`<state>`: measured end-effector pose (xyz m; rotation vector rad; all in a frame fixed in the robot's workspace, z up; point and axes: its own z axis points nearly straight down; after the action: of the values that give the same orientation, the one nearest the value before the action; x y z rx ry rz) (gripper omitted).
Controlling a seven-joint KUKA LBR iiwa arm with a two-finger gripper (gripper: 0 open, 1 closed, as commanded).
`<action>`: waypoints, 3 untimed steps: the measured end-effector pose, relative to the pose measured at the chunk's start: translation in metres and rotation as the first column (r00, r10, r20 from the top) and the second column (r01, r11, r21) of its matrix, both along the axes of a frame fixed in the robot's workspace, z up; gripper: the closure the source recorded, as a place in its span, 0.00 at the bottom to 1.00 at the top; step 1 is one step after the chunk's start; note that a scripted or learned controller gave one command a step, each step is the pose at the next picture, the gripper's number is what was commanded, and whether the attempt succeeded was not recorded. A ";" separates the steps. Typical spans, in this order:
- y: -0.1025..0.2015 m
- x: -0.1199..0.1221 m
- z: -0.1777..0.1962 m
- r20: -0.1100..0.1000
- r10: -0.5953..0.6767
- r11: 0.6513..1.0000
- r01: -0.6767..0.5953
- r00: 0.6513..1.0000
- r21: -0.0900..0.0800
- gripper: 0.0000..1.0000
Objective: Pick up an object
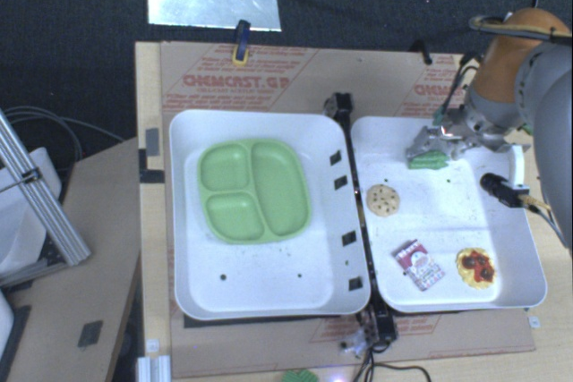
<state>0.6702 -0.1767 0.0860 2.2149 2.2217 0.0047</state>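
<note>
My gripper (430, 141) is low over the back left part of the right bin (528, 282). A small green object (428, 161) lies directly under it and at its front side, and the two look to be touching. A round cookie (383, 199) with dark chips rests on the bin floor in front of the gripper, near the bin's left wall. A red and white packet (418, 264) and a small pizza-like disc (475, 267) sit near the front of the same bin.
The left bin (188, 282) holds a light green divided plate (253, 191). A divider with black clips (352, 192) runs between the two bins. The arm (524, 67) comes in over the right bin's back right corner.
</note>
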 end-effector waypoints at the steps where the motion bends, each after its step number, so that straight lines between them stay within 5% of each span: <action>1: -0.008 -0.018 -0.001 -0.004 -0.002 1.000 0.002 1.000 0.000 0.00; 2: -0.030 0.000 0.000 -0.003 -0.002 1.000 0.002 1.000 0.002 0.00; 3: -0.011 0.000 0.070 0.004 0.003 1.000 -0.003 1.000 0.000 0.00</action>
<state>0.6707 -0.1880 0.1558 2.2100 2.2225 0.0084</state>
